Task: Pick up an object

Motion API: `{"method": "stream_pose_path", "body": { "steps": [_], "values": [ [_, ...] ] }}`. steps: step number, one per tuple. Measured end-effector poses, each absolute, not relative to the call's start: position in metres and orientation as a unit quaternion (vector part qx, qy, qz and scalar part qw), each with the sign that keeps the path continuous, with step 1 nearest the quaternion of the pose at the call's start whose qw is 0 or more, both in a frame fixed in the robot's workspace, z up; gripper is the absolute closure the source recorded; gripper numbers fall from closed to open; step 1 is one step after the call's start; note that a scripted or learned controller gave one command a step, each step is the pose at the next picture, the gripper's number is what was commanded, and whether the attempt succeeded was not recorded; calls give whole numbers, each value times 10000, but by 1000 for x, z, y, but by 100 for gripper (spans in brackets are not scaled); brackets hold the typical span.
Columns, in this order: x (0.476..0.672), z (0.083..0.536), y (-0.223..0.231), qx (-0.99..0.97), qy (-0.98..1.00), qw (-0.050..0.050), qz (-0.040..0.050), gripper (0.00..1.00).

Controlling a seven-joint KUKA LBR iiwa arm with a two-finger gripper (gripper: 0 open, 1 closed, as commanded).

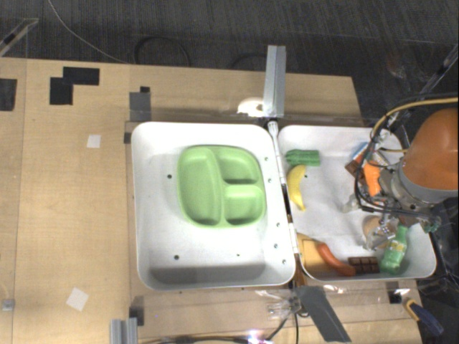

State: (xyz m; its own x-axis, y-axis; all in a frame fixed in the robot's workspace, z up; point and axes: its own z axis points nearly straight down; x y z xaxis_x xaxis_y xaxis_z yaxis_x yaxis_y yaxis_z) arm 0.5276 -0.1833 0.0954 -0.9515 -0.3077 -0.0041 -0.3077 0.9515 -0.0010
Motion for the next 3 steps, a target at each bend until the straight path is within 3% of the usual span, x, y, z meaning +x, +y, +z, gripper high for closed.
{"method": "stream_pose_path", "body": {
  "steps": [1, 2, 3],
  "values": [
    [509, 90, -176, -1100, 9938, 122, -43, 0],
    [502, 91, -148, -1262, 9919, 119, -51, 0],
    [584, 89, -138, -1071, 9942, 89, -23, 0]
  ]
}}
